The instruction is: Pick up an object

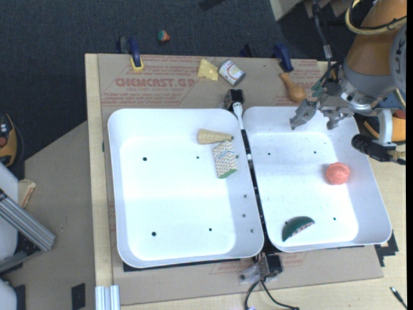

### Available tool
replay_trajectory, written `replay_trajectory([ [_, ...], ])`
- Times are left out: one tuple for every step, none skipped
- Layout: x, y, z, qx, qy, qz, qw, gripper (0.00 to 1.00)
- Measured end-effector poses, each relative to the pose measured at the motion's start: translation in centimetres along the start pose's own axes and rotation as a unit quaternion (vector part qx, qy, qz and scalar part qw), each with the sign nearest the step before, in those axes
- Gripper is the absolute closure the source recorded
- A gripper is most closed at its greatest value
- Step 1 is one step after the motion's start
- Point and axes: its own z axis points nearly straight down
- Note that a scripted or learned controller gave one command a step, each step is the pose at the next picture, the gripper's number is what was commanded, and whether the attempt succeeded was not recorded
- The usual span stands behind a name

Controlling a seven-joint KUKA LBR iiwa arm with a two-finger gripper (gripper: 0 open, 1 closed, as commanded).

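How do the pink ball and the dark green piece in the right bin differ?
The pink ball is round and pale pink; the dark green piece is a flat-looking curved wedge, almost black-green. The ball lies near the right bin's right wall, about halfway down; the green piece lies lower, near the front rim. The ball is closer to the gripper, which is up at the bin's back edge. Both lie loose on the bin floor, untouched.

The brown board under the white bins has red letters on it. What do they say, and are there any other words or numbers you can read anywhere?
"CHEMCAST G P": red print on the brown board, behind the left bin; the last letters are faint, so that ending is unsure.
A second red line runs along the board's back edge, too blurred to read.
The small white box on the board has markings too small to read.
Nothing else carries readable text.
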Motion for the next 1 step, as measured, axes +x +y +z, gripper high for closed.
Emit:
replay_trajectory([
  [-10.05,-1.47,-16.94,-0.01,-0.006,0.004,0.9999,0.0],
])
